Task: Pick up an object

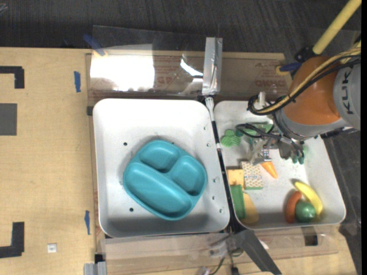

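— While the arm is hanging over the right bin [335, 196], what is the pincer [265, 153] doing?

— I am seeing it low among the toys; whether spread or pressed together, I cannot tell. The orange carrot piece [269, 169] is lying just beneath it.

— How will that handle?

— I am judging it light, stiff and slick; take it across the middle.

— The bins?

— Beyond the carrot are lying a patterned block [252, 175], a banana [308, 194] and a green leafy piece [230, 138]. The left bin [109, 119] is holding a teal divided tray [165, 178].

Bright overhead light, glare on clear panel [150, 67], soft shadows, slightly grainy
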Robot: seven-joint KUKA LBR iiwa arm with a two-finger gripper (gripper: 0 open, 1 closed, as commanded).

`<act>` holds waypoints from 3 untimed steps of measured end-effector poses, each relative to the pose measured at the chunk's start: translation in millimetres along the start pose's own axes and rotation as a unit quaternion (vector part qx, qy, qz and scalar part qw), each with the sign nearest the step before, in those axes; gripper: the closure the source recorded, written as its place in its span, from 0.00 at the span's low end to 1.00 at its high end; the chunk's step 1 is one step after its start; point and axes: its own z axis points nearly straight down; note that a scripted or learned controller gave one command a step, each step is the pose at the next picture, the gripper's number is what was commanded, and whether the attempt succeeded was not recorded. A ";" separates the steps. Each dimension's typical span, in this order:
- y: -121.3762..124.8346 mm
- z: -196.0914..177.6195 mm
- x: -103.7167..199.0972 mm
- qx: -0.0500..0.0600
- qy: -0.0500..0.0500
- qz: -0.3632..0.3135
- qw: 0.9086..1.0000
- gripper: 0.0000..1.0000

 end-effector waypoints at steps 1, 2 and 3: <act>15.3 -145.0 -14.4 -0.003 0.012 -0.046 0.999 1.00; 15.6 -140.0 -12.2 -0.004 0.017 -0.046 0.999 0.00; -33.8 3.5 2.2 -0.002 0.008 0.007 1.000 0.00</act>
